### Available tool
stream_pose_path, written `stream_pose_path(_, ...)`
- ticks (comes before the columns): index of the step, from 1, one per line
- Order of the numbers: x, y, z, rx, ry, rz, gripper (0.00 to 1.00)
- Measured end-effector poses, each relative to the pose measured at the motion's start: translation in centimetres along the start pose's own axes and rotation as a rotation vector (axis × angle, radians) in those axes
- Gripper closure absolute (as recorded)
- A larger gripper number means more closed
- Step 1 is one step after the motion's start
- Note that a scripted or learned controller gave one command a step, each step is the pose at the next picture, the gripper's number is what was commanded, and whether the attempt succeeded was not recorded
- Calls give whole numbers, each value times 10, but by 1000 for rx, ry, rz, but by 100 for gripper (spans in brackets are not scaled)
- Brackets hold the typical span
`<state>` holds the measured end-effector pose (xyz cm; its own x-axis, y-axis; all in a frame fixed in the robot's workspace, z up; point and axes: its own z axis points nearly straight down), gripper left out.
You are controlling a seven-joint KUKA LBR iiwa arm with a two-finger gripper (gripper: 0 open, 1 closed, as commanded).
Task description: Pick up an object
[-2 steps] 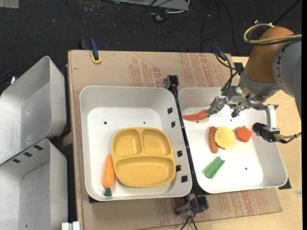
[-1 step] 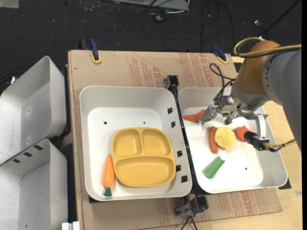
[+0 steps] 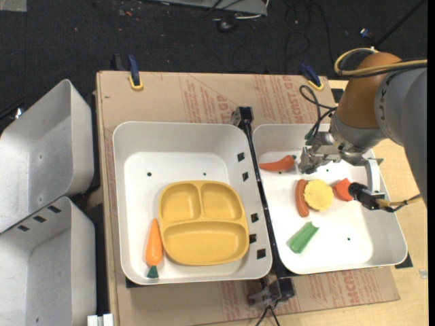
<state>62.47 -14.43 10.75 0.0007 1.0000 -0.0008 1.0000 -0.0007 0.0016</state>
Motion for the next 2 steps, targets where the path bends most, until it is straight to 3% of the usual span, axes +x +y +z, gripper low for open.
stream_pose_path(2,-6,6,-102,-6,-2,-1,100)
